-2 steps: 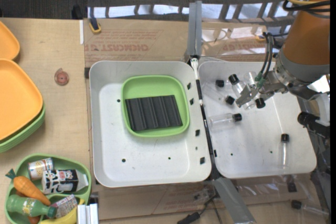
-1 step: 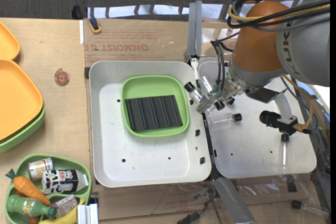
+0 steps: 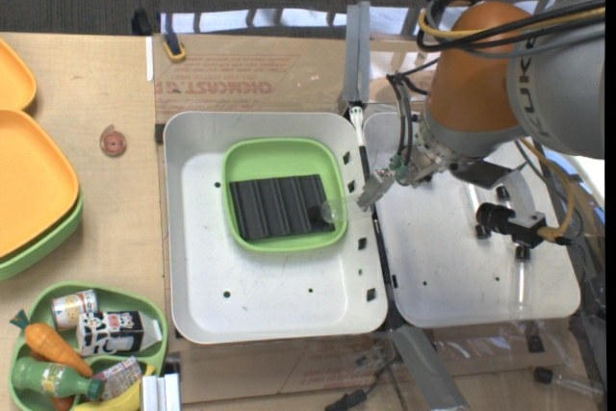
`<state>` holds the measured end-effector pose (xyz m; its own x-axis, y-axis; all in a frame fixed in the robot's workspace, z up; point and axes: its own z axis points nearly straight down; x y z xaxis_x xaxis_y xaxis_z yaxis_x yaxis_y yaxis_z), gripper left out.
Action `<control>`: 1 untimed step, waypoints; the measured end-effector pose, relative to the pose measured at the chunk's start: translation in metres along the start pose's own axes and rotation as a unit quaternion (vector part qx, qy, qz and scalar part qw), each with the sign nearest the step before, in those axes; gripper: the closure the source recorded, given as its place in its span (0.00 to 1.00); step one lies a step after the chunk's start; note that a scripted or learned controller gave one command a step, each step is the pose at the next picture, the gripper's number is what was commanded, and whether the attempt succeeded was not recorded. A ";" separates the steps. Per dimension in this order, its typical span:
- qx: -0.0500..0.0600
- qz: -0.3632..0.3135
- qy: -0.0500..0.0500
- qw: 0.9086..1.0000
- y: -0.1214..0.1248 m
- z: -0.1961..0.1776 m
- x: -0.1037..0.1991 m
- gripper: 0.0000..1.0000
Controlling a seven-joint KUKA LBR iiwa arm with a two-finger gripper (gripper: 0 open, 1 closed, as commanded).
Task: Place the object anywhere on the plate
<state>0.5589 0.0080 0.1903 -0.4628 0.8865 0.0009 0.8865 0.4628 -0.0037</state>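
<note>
Lying on the green plate (image 3: 285,155) mid-frame, the dark ribbed slab (image 3: 277,207) is looking stiff and light, best pinched across its edges; whether the jaws of the gripper (image 3: 371,194) are parted cannot be told.

The wooden bench (image 3: 115,197) bears two white bins (image 3: 192,303), stacked orange plates (image 3: 34,188) and a green bowl (image 3: 154,322).

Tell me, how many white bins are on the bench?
2. The left bin holds a green plate with a dark grey ridged object on it. The right bin lies beside it, under the arm, which may hide part of it.
</note>
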 end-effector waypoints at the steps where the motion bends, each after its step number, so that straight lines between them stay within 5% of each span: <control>1: -0.001 0.046 -0.001 0.999 -0.020 -0.036 -0.041 0.00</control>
<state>0.5607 -0.0373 0.2262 -0.3798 0.9251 -0.0016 0.9251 0.3798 -0.0008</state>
